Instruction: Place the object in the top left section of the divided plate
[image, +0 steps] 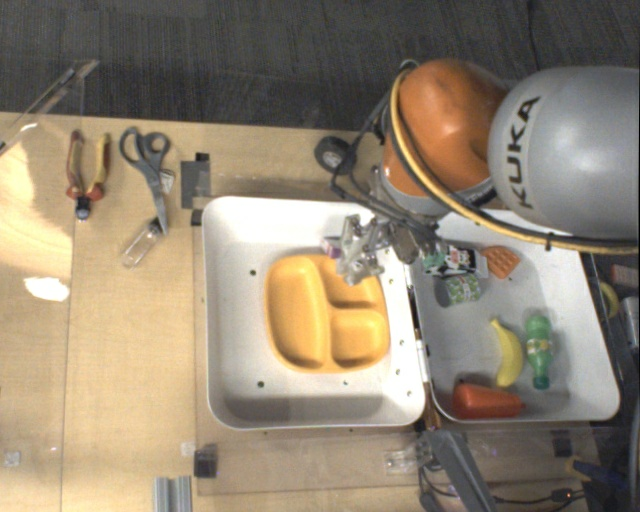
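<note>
A yellow divided plate (300, 315) lies in the left white bin (235, 390), with one long section on its left and two smaller sections on its right. My gripper (355, 258) hangs over the plate's upper right corner, at the far small section. A small purple object (331, 245) shows right beside the gripper's left side, over the plate's far rim. Whether the gripper holds it is hidden by the wrist.
The right bin (590, 385) holds a banana (508, 352), a green bottle (539, 350), a red item (487, 401), a small can (462, 291) and an orange piece (503, 263). Scissors (150, 165) and pliers (85, 170) lie on the bench at the left.
</note>
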